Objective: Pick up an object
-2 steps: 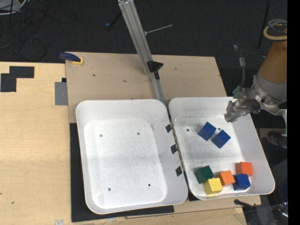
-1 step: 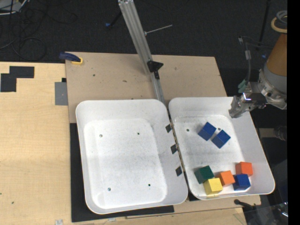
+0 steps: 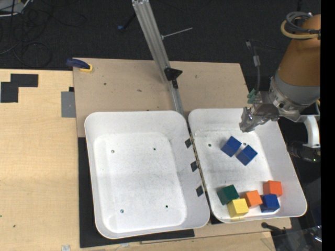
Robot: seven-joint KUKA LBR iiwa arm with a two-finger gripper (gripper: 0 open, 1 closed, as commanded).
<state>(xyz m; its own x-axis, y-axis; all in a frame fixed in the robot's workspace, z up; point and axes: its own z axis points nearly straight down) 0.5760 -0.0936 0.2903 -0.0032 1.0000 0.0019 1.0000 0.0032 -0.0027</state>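
Blue cubes (image 3: 238,150), two of them touching corner to corner, lie near the middle of the right bin (image 3: 293,163) and look like the likeliest things for the arm to go for, since they sit closest beneath it. The hand (image 3: 250,121) hangs over the upper part of that bin, just up and right of the pair, carried by the grey wrist with its orange band (image 3: 301,56) reaching in from the right. Whether its fingers are spread or pressed together I cannot tell; they merge into a dark grey shape against the white floor, and nothing visible sits between them.

The other pieces crowd the near end of the same bin: a green block (image 3: 227,193), a yellow block (image 3: 238,207), an orange block (image 3: 253,197), a red-orange block (image 3: 272,187) and a small blue block (image 3: 270,202), packed tightly, probably because the floor dips toward that wall. That crowding would make a clean grip harder there. The blue pair stands apart from the walls, with room round it, though their contact may trouble a pinch.

The left bin (image 3: 99,140) lies beside it on the table (image 3: 120,88).
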